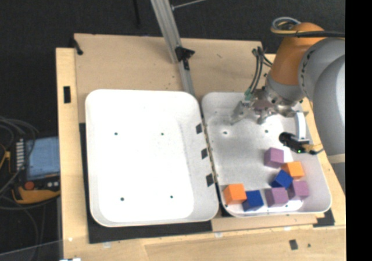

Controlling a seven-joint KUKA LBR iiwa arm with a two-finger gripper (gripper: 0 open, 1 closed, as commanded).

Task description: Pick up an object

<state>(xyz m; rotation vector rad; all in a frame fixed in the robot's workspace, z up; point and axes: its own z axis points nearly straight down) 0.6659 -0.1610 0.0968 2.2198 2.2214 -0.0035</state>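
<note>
- Nearest to the camera we see the front rim of the right bin [273, 212], and just behind it a row of small blocks: an orange block [235, 193], a blue block [253, 200] and a purple block [276, 196].
- Further in lie another blue block [283, 179], a second orange block [295, 169], a purple one at the right wall [301, 188] and a purple one standing more alone [274, 157].
- We judge that the blocks are light, stiff and a little soft like foam, not fragile; flat opposite faces give the best hold.
- We think the lone purple block is easiest, because it has open room on its left and rear sides.
- The gripper [256, 110] hangs over the rear part of the right bin, well apart from the blocks; its fingers look spread and carry nothing.
- The left bin [139, 155] on the tabletop [116, 62] gives wide free room.
</note>
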